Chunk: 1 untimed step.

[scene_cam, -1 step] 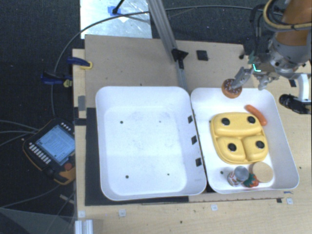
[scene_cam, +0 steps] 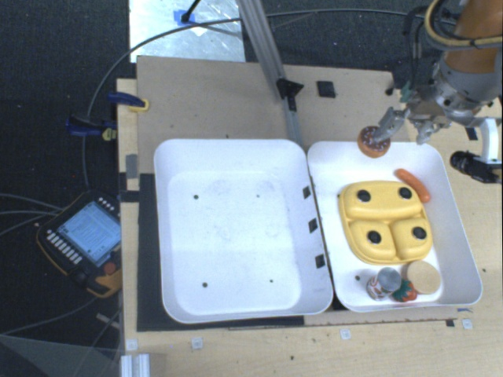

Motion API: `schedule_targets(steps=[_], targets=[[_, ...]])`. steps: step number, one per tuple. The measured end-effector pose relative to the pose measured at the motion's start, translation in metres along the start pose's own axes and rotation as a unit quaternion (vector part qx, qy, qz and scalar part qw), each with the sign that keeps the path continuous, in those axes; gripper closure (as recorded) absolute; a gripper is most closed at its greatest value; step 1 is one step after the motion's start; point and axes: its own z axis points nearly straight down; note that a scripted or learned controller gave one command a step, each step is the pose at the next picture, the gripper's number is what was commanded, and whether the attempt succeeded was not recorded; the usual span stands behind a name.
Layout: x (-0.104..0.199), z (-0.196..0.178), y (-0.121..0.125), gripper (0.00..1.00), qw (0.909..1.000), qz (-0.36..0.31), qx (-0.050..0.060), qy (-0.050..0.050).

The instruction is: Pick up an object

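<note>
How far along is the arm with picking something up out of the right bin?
Looks under way. The gripper hangs at the far edge of the right white bin, one finger touching a small round brown doughnut-like object; whether it is gripped is unclear. The yellow four-hole block, orange sausage-shaped toy and round tan disc lie untouched. Left: a confirmed lift.

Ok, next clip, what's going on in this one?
A grey and orange robot arm reaches in from the right, its gripper open above the far edge of the right bin. A small brown doughnut-like object sits right at one fingertip, not visibly between the fingers. Lying in that bin are a yellow four-hole tray, an orange sausage-shaped piece and a few small items near the front. Nothing is lifted yet.
</note>
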Motion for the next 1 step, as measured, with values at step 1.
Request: schedule_targets(steps=[1], targets=[[-0.0009,0.0625,-0.0024,0.00,1.0000,0.001,0.003,0.000]])
